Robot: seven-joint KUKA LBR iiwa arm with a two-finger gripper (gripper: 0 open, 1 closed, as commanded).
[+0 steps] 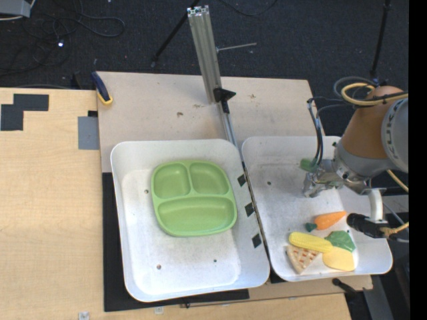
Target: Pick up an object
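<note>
Toy food pieces, the things to be picked up, sit clustered in the near right corner of the right bin (280, 179), but going left to right: a pale wooden tabletop (47, 199) fills the left side. Next comes the left bin (133, 259), holding a green divided plate (194, 198) with three compartments. Behind the bins an aluminium post (205, 52) rises at a slant. In the right bin lie a wedge-shaped cracker piece (299, 260), a yellow corn cob (310, 242), an orange carrot (330, 220), a green leafy piece (343, 239) and a yellow piece (339, 260), all close together. The gripper (315, 185) hovers just above and left of the carrot, nothing between its fingers; I cannot tell whether they are open or closed.
</note>
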